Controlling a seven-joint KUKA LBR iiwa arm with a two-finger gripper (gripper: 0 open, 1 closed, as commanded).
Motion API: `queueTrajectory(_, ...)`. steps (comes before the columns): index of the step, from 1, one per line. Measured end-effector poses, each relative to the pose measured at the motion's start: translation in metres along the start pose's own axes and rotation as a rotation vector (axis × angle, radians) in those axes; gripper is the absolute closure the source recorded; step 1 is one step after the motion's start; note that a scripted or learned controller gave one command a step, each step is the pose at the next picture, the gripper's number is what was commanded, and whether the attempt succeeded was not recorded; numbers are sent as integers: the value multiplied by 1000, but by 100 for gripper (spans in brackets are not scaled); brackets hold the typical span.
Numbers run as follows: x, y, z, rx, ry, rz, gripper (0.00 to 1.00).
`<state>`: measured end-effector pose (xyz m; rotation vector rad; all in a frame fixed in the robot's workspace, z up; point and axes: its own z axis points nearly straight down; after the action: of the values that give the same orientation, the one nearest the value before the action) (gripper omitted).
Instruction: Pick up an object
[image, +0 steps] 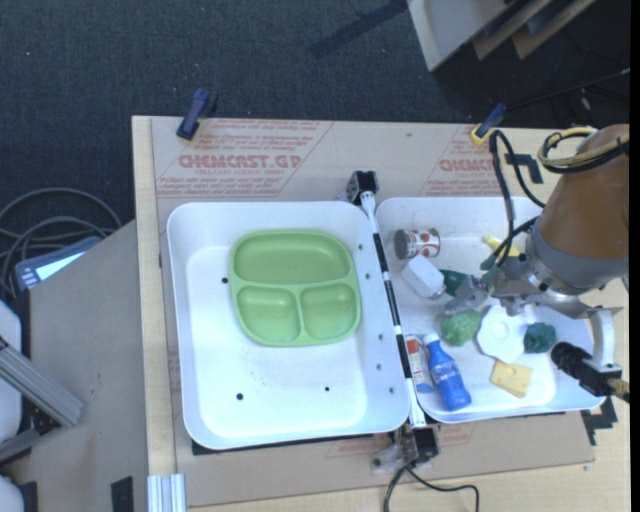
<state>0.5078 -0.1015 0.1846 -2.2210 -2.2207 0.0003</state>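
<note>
The desk is seen to carry two shallow white bins side by side. A green divided plate is laid flat in the left bin; the right bin is crowded with small objects: a small can near the far wall; a white block just beside it; a green broccoli piece; a white round object; a dark green item; a blue bottle near the divider; a yellow cheese wedge by the near wall. The arm is extended over the right bin; the gripper is positioned low among the objects, above the broccoli piece and white round object; whether the fingers are apart or together cannot be told; no object is seen between them.
</note>
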Motion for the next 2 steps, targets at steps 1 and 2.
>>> queueTrajectory(1, -6, 12, 52, 2, 1, 0, 0)
queueTrajectory(2, 4, 23, 100, 2, 1, 0, 0)
